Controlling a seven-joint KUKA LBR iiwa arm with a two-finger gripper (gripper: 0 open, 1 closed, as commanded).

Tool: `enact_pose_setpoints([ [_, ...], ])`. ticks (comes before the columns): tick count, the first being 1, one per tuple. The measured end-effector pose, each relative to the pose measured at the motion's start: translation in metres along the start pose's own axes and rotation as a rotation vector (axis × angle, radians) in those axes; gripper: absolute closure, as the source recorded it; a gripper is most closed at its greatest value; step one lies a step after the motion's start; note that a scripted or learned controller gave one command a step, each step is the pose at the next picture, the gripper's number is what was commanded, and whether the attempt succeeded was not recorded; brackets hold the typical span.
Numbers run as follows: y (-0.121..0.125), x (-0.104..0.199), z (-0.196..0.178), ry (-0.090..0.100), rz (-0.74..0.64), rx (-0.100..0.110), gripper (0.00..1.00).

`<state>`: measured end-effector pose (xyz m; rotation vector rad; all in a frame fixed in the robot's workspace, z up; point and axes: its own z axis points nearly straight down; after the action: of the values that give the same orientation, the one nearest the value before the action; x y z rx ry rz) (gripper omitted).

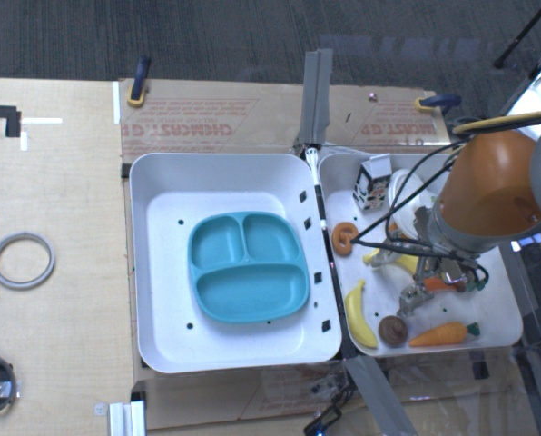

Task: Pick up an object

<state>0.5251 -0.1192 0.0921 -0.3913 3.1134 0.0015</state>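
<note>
Divided blue plate [249, 267] sits alone in left bin [152, 271], well apart from arm. Right bin [502, 334]: donut [344, 237] by left wall, banana [359, 314] lying along wall, long axis near-far. Dark round piece [393, 330] just right of banana tip; carrot [442, 334] beyond it, lying left-right. Gripper [422, 296] hangs just above and between round piece and carrot; finger state cannot be told. Carrot judged nearest target.

Scene evenly and brightly lit from overhead, strong blown-out glare noted at upper right edge, soft shadows cast inside left white bin [152, 243] along its walls, orange band [488, 184] slightly soft, mild overall blur, fine detail lost in right bin [506, 325].
</note>
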Motion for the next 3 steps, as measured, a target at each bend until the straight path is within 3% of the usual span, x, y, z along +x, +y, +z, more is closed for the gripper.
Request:
enact_pose_setpoints([
  [1, -0.053, 0.028, -0.001, -0.001, 0.104, 0.002, 0.0],
  [2, 0.0, 0.03, 0.0, 0.003, 0.155, -0.001, 0.0],
  [3, -0.065, -0.017, 0.0, 0.0, 0.107, 0.001, 0.0],
])
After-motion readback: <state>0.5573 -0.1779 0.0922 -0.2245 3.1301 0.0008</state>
